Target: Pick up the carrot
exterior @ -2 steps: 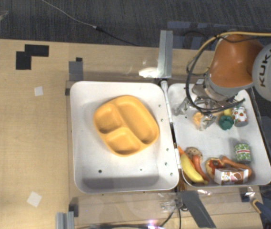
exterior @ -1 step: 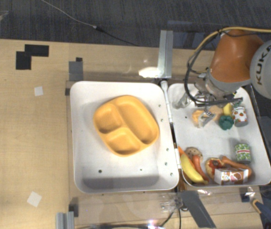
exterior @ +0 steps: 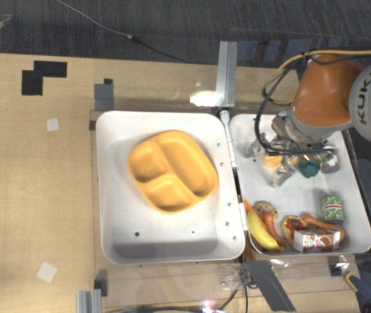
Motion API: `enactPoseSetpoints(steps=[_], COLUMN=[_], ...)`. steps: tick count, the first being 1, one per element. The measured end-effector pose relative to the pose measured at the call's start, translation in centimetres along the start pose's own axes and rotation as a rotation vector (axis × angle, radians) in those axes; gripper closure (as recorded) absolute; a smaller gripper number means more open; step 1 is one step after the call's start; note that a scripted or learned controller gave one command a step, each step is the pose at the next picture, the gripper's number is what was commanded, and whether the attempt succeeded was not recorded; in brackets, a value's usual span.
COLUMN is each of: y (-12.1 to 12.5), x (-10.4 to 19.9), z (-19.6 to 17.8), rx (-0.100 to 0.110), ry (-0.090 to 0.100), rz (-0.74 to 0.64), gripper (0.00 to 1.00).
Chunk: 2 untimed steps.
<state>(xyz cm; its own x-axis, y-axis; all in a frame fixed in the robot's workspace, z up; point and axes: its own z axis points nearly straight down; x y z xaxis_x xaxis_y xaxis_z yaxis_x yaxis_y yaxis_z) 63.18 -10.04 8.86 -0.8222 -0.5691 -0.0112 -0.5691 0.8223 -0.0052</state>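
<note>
Starting at the left: bare wooden bench (exterior: pixel 35 194), wide and flat, with a few small pale squares and black marks on it. Next, the left bin (exterior: pixel 117 237), shallow and white, with rounded corners and a low rim. Holds a yellow divided plate (exterior: pixel 171 170) set slightly above centre and turned at an angle, with white floor free on every side, most of it along the near edge. Then a thin raised divider where the two bins meet.

Past that, the right bin (exterior: pixel 355 194), far more crowded. Along its near edge, packed close: a banana (exterior: pixel 263 229) by the left wall, the carrot (exterior: pixel 274 225) just beside it on the right as a slim orange curve, then a red and white packet (exterior: pixel 315 240) toward the near right corner. Slightly farther back, a small green can (exterior: pixel 332 208) near the right wall. A strip of open floor between this cluster and the far half.

Over the far half, the arm (exterior: pixel 325 96) with its orange band, reaching in from the right. Below it the gripper (exterior: pixel 283 167), low among cables and a teal object (exterior: pixel 311 168), well apart from the carrot. Released or clenched: cannot tell from this angle.
</note>
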Motion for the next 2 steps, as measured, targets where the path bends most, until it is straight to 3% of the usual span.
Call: enactPoseSetpoints(steps=[1,2], y=[0.47,-0.33], x=[-1.74,-2.53], z=[-0.03,-0.02], rx=[0.003,0.002], ry=[0.0,0.0], rz=[-0.172,-0.178], gripper=[0.0,0.0])
